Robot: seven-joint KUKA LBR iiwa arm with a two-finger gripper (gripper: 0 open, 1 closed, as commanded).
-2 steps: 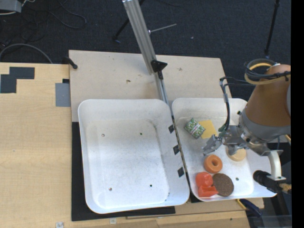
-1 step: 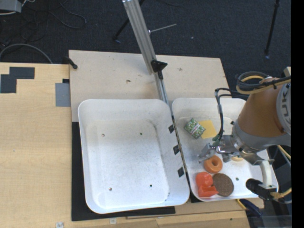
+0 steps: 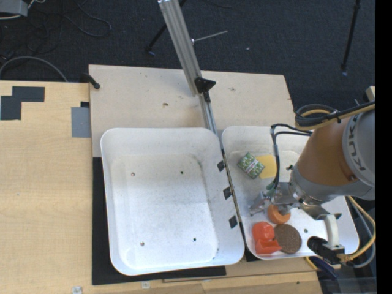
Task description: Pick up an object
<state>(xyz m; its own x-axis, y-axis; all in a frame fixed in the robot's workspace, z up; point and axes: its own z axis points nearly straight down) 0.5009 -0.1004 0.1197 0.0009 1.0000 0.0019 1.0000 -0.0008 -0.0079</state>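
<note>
Objects are crowded in the right bin (image 3: 236, 141), near its front rim: a red block (image 3: 263, 237), a brown disc (image 3: 288, 239), an orange piece (image 3: 280, 215). The gripper (image 3: 264, 204) is seen low among them; finger state cannot be told. The left bin (image 3: 116, 141) is pressed alongside.

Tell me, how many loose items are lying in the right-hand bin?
5 that I can see: a green patterned packet and a yellow piece toward the back, an orange piece beside the claw, a red block and a brown disc in front. The arm may hide more.
</note>
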